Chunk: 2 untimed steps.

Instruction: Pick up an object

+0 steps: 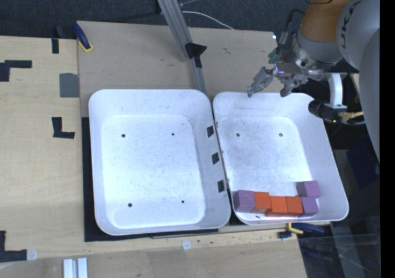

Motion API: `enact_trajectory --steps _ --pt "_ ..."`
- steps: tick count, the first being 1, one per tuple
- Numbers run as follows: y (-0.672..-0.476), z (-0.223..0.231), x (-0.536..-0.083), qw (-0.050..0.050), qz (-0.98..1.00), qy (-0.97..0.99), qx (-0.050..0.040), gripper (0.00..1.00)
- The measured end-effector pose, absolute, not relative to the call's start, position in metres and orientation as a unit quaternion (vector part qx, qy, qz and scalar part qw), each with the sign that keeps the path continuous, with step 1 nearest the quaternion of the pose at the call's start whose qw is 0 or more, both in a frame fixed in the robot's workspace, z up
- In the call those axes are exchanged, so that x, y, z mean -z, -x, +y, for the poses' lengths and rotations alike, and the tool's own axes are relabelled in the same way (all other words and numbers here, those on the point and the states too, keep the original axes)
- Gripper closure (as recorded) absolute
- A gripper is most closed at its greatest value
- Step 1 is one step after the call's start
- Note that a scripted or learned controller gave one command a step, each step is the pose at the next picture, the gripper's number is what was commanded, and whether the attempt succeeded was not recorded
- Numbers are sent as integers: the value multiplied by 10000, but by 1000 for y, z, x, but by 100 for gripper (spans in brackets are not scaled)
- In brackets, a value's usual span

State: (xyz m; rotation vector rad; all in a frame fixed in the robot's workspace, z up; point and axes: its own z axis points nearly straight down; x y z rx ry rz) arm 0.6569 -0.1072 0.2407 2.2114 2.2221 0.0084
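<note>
The end effector (270, 86), fingers spread and empty at upper right, hangs well apart from the blocks (279, 200) huddled at the right bin's (321, 141) lower edge; probably light, rigid, best pinched across flat sides.

Even, fairly bright light falls from above, with soft, short shadows. The white bins (154, 153) come close to washing out, their walls showing only as faint grey shading, with no hard glare. The counter (37, 165) reads pale and flat. The dark floor at the top is grainy. The picture is slightly soft overall; the hand (270, 85) looks smeared, and the blocks (278, 201) have fuzzy edges.
</note>
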Motion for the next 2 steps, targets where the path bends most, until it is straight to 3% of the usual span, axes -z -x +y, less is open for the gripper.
enact_trajectory --steps 1,2 --pt "-619 -77 -202 -25 7078 -7064 22 0" --pt "-633 42 -236 -8 7105 -7037 -15 0"
